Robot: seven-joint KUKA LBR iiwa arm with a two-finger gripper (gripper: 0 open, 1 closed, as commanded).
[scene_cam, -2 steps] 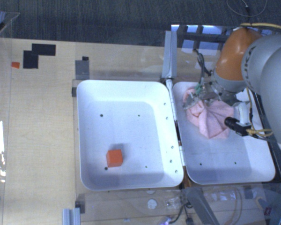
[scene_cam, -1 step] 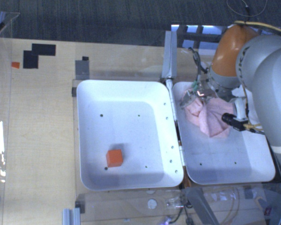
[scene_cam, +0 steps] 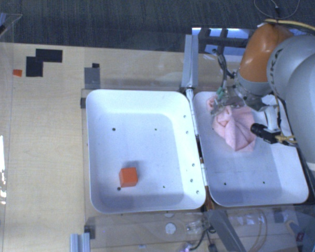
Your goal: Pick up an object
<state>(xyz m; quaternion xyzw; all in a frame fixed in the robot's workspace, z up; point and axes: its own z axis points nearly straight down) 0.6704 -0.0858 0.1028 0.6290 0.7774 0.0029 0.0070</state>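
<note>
While hand (scene_cam: 220, 103) grip unclear, pink cloth (scene_cam: 235, 127) in rt bin (scene_cam: 262, 190); orange cube (scene_cam: 128, 177) in lt bin (scene_cam: 147, 104)

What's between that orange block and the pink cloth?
In the camera view: bare white floor of the left bin, then the bins' adjoining rims, between orange block and pink cloth.
</note>
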